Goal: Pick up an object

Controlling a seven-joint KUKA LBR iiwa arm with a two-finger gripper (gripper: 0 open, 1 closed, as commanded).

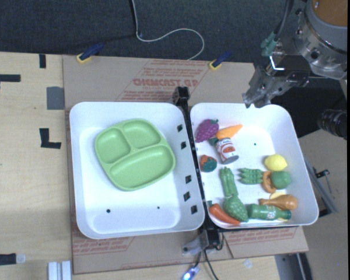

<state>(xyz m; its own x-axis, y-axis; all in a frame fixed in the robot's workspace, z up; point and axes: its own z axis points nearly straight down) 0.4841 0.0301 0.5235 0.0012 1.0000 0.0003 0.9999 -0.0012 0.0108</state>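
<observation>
The arm (324, 16) is cut off by the top and right edges.

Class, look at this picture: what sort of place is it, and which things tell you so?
Probably a robotics lab bench: a robot arm's gripper above two white bins, toy food for picking, and a cable.

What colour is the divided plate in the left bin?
Light green, seen in the camera view: the divided plate.

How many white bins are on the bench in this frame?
2. The left bin holds a green divided plate. The right bin, touching it along the middle, holds a pile of toy food. The gripper is above the right bin's far edge.
</observation>
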